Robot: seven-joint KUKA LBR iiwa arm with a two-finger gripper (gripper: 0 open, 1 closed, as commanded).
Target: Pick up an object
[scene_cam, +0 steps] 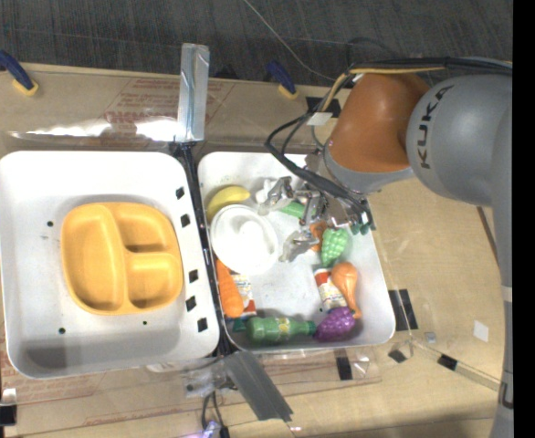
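1. The claw (302, 215) hung low in the right bin (372, 272), its metal fingers splayed among the toys; whether they were spread or closed on anything could not be told.
2. Just beside it lay a green bumpy toy (334, 245), its long axis running roughly up and down the view, slightly tilted.
3. An orange carrot-like toy (345, 281) lay below it, pointing toward the bin's near right corner, next to a purple grape cluster (338, 323).
4. A green bottle (272, 328) lay flat along the near wall, long axis left to right.
5. A white glossy bowl (243, 240) sat left of the claw, with a yellow rounded piece (228, 197) above it.
6. The left bin (30, 336) carried a yellow plastic divided tray (121, 255) with rounded corners.
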